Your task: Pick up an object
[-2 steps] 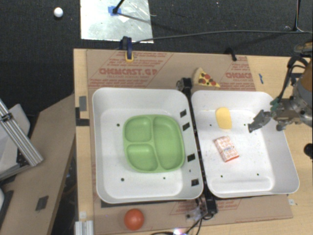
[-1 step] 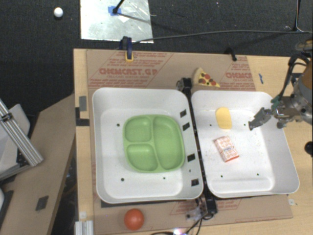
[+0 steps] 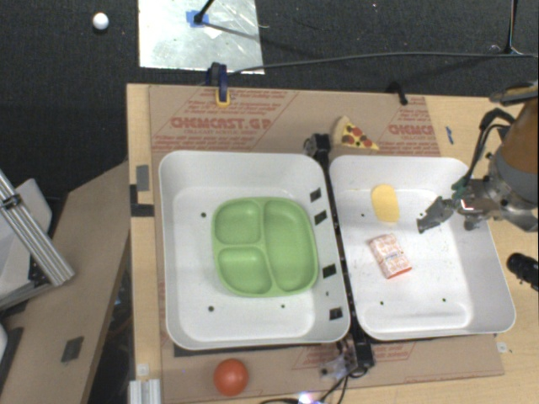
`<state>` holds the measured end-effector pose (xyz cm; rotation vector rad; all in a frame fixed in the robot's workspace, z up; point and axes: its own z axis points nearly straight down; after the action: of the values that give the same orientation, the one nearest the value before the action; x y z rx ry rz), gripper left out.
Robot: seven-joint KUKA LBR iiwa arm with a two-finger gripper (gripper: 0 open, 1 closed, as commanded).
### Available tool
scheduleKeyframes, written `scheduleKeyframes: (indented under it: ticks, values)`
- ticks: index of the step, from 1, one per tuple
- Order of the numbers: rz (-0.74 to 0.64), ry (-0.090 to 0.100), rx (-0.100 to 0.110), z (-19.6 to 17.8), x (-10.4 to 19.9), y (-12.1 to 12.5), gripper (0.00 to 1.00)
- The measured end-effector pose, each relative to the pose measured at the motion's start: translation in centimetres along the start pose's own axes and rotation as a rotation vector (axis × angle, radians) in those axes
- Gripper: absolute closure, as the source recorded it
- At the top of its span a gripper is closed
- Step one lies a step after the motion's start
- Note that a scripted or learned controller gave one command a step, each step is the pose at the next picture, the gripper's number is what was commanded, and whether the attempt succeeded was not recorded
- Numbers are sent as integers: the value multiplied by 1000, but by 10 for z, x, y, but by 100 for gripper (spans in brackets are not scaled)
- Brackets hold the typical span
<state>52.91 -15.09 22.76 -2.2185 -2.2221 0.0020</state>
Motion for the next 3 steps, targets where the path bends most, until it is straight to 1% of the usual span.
scheduleKeyframes:
  ticks: [1, 2, 3]
  values:
    - [1, 0, 0, 46, -8, 2, 0]
    - [1, 1, 2, 106, -15, -2, 0]
    - [0, -1, -5, 92, -15, 0, 100]
